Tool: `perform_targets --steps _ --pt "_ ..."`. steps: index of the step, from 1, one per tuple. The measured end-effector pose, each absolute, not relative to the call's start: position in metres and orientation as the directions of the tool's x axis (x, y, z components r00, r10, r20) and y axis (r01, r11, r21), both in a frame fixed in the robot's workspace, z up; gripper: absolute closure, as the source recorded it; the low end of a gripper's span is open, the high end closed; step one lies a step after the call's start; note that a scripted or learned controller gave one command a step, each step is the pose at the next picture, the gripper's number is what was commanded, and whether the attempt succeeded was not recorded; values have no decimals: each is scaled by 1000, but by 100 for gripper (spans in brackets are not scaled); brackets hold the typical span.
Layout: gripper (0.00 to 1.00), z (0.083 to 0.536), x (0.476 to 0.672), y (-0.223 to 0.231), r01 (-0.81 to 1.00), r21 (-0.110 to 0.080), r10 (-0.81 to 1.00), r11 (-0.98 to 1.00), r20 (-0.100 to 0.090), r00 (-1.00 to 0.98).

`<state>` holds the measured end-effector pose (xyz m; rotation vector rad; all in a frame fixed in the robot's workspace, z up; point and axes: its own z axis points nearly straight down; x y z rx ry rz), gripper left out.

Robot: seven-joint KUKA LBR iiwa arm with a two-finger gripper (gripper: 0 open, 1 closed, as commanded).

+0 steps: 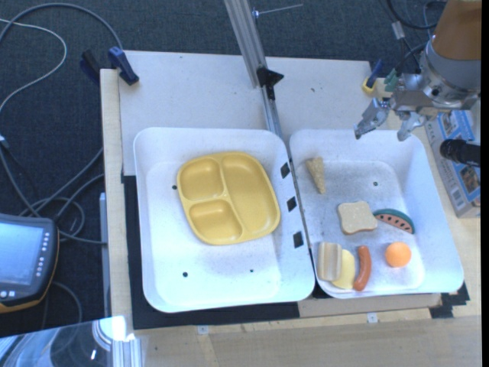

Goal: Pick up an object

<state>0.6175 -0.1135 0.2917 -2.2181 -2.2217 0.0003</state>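
The right bin (428, 167) holds several toy foods: a tan wedge (316, 174) at its far left, a bread slice (357, 217) in the middle, a watermelon slice (396, 221), an orange (397, 254), a red sausage (363, 267) and a sandwich (335, 264) at the near edge. My gripper (385, 128) hangs above the far rim of this bin, well away from the foods. Its two fingers (366, 125) are spread open with nothing between them.
A yellow divided plate (228, 197) lies in the left bin (153, 205). A metal pole (248, 29) slants up from the gap between the bins. A screen (23, 262) sits at the left, and cables run over the dark floor.
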Motion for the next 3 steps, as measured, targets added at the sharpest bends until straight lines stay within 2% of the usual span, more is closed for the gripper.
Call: perform_targets --steps 1,2,3 --pt "0 292 618 -113 1000 -2 1000 2 1 -2" --pt "0 231 612 -109 1000 -8 1000 1 2 -1" --pt "0 174 619 -113 1000 -9 1000 0 2 0"
